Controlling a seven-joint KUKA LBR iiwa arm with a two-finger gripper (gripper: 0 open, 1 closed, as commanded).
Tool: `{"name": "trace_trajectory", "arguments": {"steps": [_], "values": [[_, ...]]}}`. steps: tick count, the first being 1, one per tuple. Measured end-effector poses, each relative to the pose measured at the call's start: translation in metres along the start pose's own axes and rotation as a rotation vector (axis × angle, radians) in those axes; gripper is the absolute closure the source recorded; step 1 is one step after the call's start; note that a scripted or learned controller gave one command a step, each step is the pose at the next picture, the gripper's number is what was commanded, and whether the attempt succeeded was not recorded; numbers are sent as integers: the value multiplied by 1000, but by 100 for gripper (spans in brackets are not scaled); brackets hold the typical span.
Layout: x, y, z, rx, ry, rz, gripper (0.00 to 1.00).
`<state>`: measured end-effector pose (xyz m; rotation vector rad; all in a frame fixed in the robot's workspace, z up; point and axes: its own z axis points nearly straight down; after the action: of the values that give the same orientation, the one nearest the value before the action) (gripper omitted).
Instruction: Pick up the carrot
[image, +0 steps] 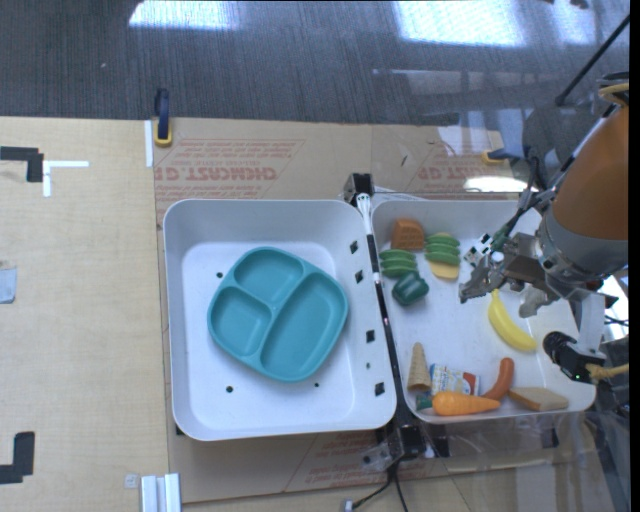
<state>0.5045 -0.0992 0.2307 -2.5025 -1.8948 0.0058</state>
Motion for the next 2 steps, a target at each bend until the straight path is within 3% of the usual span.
{"name": "trace_trajectory", "arguments": {"steps": [1, 2], "values": [[47, -34, 40, 0, 0, 71, 0], [99, -34, 40, -1, -1, 313, 0]]}}
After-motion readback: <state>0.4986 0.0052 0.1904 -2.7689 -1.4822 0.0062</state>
